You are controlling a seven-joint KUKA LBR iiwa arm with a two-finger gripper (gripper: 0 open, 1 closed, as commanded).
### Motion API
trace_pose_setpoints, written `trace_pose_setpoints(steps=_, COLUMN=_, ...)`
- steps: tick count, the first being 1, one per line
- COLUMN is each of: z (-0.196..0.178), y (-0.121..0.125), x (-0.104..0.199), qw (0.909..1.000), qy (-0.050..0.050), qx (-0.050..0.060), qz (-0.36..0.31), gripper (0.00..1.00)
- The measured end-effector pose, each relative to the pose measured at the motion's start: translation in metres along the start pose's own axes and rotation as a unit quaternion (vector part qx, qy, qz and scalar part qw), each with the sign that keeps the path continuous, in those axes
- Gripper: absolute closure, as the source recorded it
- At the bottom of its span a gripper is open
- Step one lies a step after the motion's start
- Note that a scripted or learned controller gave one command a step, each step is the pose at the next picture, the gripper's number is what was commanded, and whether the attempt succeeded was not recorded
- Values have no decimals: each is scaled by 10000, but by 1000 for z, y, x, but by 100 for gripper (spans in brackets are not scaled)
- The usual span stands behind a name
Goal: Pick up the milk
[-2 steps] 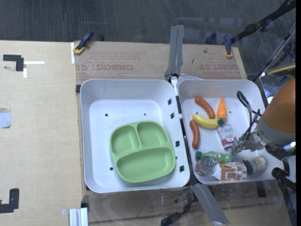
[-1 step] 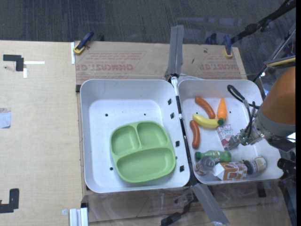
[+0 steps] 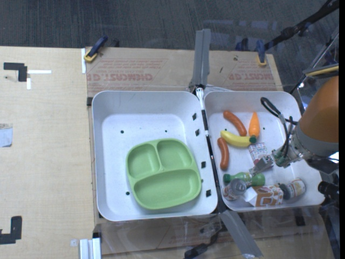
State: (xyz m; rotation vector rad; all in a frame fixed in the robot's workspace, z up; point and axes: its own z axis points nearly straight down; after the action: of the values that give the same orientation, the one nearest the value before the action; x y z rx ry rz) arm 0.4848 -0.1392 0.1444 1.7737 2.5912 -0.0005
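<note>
Tool (image 3: 265, 165) low in right bin (image 3: 302, 201), grip state unclear; milk (image 3: 264, 196) nearby, green bottle (image 3: 245, 177) and banana (image 3: 235, 139) beside.

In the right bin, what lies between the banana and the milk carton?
In the camera view, a green bottle lies between the banana and the milk carton, with a small can beside it.
</note>
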Motion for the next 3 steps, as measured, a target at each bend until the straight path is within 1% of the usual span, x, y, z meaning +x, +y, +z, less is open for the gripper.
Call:
trace_pose_setpoints(steps=1, z=53, y=-20, x=-41, qw=9904, qy=7, qx=10, qz=1383, gripper=0)
trace_pose_setpoints(steps=2, z=53, y=-29, x=-53, qw=9857, qy=7, qx=8, qz=1683, gripper=0)
trace_pose_setpoints(steps=3, z=-138, y=-36, x=-75, qw=9861, qy=-5, qx=5, qz=1663, gripper=0)
